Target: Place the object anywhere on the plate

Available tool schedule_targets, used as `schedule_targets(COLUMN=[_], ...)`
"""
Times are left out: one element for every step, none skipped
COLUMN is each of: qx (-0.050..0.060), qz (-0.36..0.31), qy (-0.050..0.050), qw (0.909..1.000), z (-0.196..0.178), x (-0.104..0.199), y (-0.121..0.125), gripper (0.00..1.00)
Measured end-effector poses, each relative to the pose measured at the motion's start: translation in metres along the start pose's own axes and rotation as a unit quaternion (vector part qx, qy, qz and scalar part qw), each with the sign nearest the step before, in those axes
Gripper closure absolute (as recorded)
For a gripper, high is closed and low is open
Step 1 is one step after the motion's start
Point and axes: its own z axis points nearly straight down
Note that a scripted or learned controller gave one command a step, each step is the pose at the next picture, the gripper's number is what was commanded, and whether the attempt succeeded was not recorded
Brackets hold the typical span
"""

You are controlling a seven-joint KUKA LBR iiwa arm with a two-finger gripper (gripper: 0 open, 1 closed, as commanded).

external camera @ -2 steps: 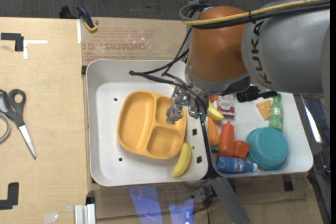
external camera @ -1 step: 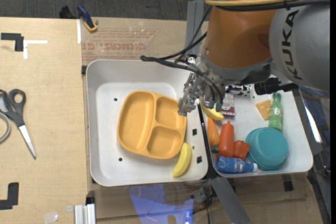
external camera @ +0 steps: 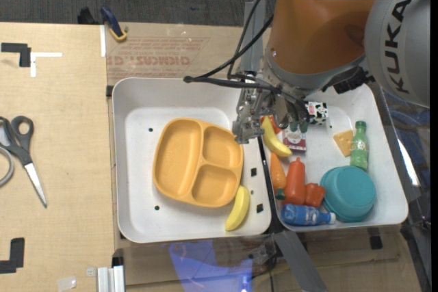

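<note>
One banana point(external camera: 276, 141) hangs pinched in my tool point(external camera: 268, 121) over the divide between the bins, long axis slanting down-right, with the plate point(external camera: 197, 162) just left.

I see my grey KUKA arm point(external camera: 400, 24) reaching in from the right, its orange band point(external camera: 321, 14) bulking above the wrist. The metal two-finger gripper point(external camera: 263, 121) hangs low beneath it, pointing down; I cannot make out its state.
</note>
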Motion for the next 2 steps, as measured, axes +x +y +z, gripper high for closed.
schedule_targets(qx=[0.0,0.0], qz=[-0.054,-0.054], qy=[0.002,0.002], qw=[0.9985,0.9985], z=[0.1285,0.1281], x=[0.0193,0.019], y=[0.0026,0.0026], gripper=[1.0,0.0])
